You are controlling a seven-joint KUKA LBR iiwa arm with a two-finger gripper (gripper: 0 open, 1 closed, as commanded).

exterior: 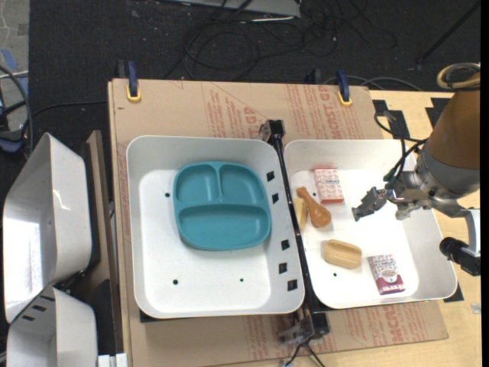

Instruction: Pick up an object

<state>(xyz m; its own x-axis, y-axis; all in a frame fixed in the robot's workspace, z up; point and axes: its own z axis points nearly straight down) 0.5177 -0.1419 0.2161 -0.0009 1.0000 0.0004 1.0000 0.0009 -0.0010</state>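
Objects you could pick all lie in the right bin (428,285), and none of them is between the gripper's fingers. Nearest you, toward the bin's near right corner, you have a small red-and-white packet (386,274) lying flat. Just left of it and a little farther back sits a tan bread-roll-shaped piece (341,253), apart from the packet. Farther again, close to the bin's left wall, you see a wooden spoon-like item (313,207) lying at a slant, and just beyond it on its right a small pink-and-white box (328,185), the two nearly touching. To the right of these, the gripper (368,204) hangs above the bare white floor in the middle of the bin, pointing left, well apart from every item; you can see it carries nothing, but whether its fingers are spread or closed is not something you can tell from this angle. The grey arm (454,155) enters from the right edge. In the left bin (153,281), a teal divided plate (222,205) rests toward the far half, its three compartments facing up.
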